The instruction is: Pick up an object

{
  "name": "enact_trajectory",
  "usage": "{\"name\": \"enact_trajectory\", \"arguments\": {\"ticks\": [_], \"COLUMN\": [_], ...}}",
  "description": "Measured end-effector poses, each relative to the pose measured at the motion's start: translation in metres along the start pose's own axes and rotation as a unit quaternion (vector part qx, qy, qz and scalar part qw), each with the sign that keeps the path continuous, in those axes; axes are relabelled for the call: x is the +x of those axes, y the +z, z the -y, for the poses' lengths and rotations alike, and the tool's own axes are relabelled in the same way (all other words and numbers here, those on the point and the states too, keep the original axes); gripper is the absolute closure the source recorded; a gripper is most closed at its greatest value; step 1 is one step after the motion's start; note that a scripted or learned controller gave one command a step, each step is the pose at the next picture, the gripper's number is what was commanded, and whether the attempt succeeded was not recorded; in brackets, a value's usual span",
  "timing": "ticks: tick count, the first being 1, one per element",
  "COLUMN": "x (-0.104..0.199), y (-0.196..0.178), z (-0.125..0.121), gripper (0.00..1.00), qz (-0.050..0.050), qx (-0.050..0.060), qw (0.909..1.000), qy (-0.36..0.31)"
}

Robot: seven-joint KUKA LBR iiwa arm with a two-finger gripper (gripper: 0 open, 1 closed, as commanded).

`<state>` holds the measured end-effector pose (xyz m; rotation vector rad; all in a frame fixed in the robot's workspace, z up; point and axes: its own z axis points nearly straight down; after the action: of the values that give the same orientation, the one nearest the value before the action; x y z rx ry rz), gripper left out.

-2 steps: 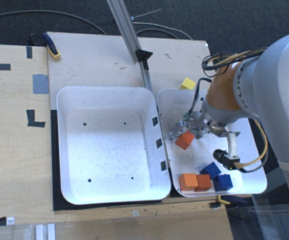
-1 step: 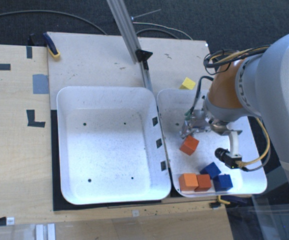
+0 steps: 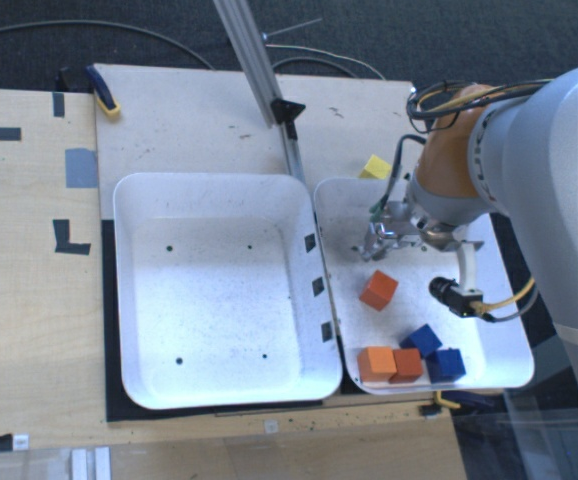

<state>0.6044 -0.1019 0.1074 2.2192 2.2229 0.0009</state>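
Note:
My gripper (image 3: 373, 246) hangs low over the upper left part of the right bin (image 3: 509, 368), pointing down at its floor. An orange cube (image 3: 378, 290) lies just below it in the view, apart from it. At the bin's front edge sit two orange blocks (image 3: 389, 365) side by side. Two blue blocks (image 3: 435, 352) lie right of them. Nothing shows in the gripper. The grey arm with its orange band (image 3: 449, 163) reaches in from the right and hides the bin's back right corner.
The left bin (image 3: 129, 193) sits beside the right one. Their rims meet at a divider (image 3: 321, 278). A yellow piece (image 3: 375, 168) lies on the bench behind the right bin. A slanted metal pole (image 3: 254, 53) rises at the back. Cables (image 3: 484, 308) trail from the wrist.

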Motion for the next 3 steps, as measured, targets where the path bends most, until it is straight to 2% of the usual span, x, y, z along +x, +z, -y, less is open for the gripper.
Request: {"name": "enact_trajectory", "arguments": {"ticks": [1,2,3], "x": [0.0,0.002,0.013], "y": [0.0,0.017,0.016], "z": [0.001,0.041,0.055], "gripper": [0.0,0.0,0.0], "qz": [0.0,0.0,0.0], "qx": [0.001,0.004,0.003], "qw": [1.0,1.0,1.0], "qy": [0.0,0.001,0.0]}}
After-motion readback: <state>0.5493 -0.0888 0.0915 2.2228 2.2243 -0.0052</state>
